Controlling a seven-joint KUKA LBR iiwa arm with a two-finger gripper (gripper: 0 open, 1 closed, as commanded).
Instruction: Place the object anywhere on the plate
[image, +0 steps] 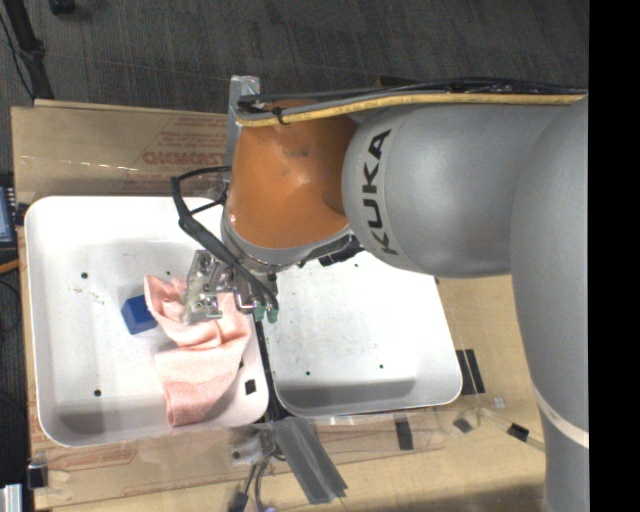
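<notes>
Claw (212, 292) sits low over the upper end of the pink cloth (200, 362) in the left bin (60, 400). Cloth's long axis runs down-frame from the claw. Blue block (138, 314) lies just left of the cloth. Cannot tell the claw's opening or any grasp.

Grey KUKA arm (440, 190) reaching in from the right

Its broad orange band (285, 185) sits above the wrist, and the metal two-finger gripper (207, 300) points down and to the left at the arm's tip, with black cables (195, 225) looping beside the wrist; the fingertips are too cluttered to read
</notes>
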